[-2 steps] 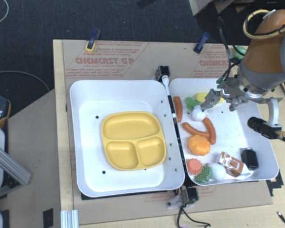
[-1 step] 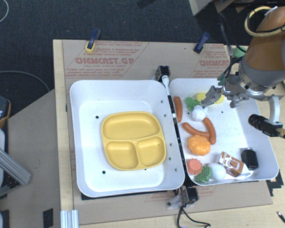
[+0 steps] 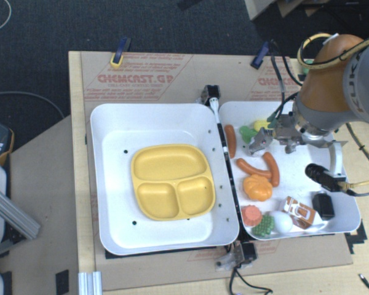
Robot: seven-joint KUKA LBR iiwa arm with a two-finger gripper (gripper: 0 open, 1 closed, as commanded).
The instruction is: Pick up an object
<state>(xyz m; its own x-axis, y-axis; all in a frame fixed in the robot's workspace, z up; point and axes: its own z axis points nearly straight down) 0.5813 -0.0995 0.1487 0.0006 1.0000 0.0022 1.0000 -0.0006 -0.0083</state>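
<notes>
My gripper [image 3: 274, 144] hangs low over the back part of the right bin [image 3: 347, 217]. It is open, and bare white floor shows between its fingers. A green and yellow toy [image 3: 250, 130] lies just left of the left finger [image 3: 258, 141]. Just in front of the gripper lie two orange sausages, one upright [image 3: 271, 168] and one slanted [image 3: 252, 166]. A third sausage [image 3: 230, 141] lies along the bin's left wall. Nearer the front are an orange fruit [image 3: 257, 188], a salmon round piece [image 3: 251, 214], a green broccoli [image 3: 265, 225], a white egg [image 3: 283, 222] and a brown packet [image 3: 300, 211].
The left bin [image 3: 107, 165] holds a yellow compartment tray [image 3: 172, 180]. A small black block [image 3: 323, 204] lies at the right bin's front right. The grey arm with its orange band [image 3: 329, 72] comes in over the right bin's back right corner.
</notes>
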